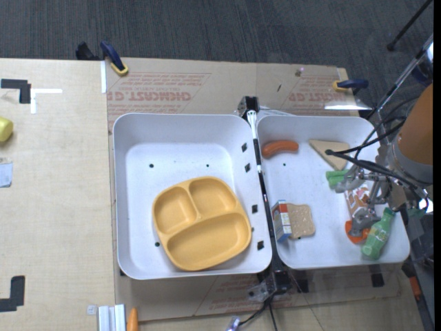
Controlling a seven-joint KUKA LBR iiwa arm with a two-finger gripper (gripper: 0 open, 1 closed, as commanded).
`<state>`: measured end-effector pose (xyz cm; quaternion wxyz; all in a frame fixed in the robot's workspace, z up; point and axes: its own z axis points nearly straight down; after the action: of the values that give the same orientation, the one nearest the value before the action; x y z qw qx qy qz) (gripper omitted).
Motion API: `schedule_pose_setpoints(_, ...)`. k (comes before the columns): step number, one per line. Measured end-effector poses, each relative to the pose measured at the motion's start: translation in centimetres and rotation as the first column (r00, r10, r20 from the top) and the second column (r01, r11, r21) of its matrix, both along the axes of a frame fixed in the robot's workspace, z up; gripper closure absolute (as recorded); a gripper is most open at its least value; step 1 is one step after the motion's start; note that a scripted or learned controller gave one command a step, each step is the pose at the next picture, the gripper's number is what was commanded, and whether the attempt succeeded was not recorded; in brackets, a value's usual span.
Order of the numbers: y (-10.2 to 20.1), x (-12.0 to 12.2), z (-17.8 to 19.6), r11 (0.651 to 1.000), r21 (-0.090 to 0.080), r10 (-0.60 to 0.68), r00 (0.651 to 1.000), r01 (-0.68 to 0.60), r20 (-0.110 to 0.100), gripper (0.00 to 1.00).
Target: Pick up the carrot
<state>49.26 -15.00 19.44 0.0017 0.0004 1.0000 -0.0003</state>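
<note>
Yellow plastic comes first as you read from the left: a divided plate (202,222) lies in the left bin (131,185), filling its six o'clock half, with nothing on it. It plays no part in this pick, so you can ignore it.

Cross the shared rim into the right bin (310,254). At its eleven o'clock corner lies an orange-red sausage (280,147); do not mistake it for your target. At seven o'clock a small carton (280,221) touches a slice of bread (300,221). A tan wedge (329,153) sits near one o'clock.

The carrot (358,216), orange with a green top, lies at about four o'clock, beside a green bottle (378,234) near the right wall. The gripper (369,197) hangs right over it, arm reaching in from three o'clock, probably because the program aimed at that cluster. You cannot tell how the jaws stand, as cables and the wrist clutter them. The crowding there could spoil a clean grasp.
</note>
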Motion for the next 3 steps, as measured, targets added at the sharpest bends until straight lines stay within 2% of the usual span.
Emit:
schedule_pose_setpoints(1,0.0,-1.1,32.7,0.999,-0.002,-0.046,0.999,0.046,0.008,0.00)
schedule_pose_setpoints(2,4.5,-1.3,4.9,0.953,0.001,-0.302,0.953,0.302,0.000,0.00)
schedule_pose_setpoints(3,-0.6,5.7,22.6,0.985,0.000,-0.173,0.985,0.173,0.002,0.00)
